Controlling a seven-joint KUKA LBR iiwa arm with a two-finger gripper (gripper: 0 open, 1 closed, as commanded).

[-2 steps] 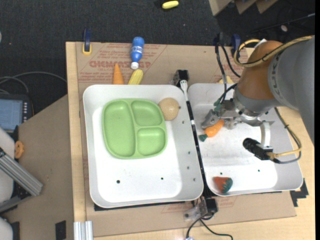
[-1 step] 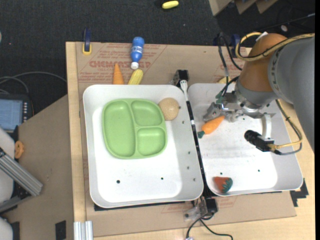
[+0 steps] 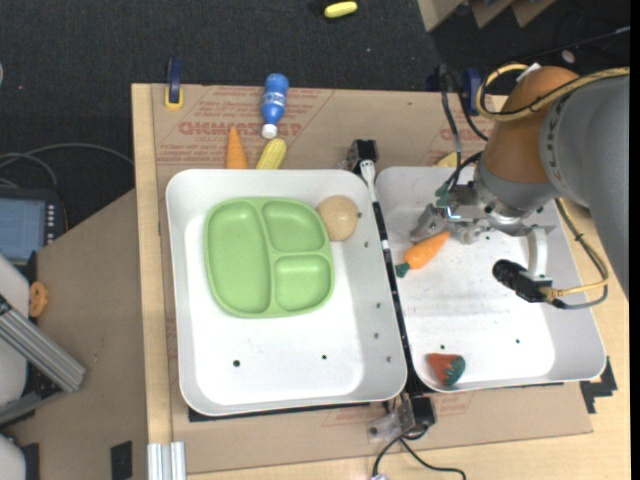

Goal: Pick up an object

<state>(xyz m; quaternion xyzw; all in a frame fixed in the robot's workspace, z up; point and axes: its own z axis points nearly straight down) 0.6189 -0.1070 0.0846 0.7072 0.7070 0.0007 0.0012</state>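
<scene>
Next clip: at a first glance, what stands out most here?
The green tray in the left bin stands out most, with a tan ball touching its upper right corner. In the right bin, the gripper sits right over the toy carrot, and a red-and-green toy lies by the near rim.

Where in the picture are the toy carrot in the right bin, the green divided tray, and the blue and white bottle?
toy carrot (image 3: pixel 424 252), camera view, on its orange body.
green divided tray (image 3: pixel 234 256), camera view, floor of its largest compartment.
blue and white bottle (image 3: pixel 273 102), camera view, on its middle.
</scene>
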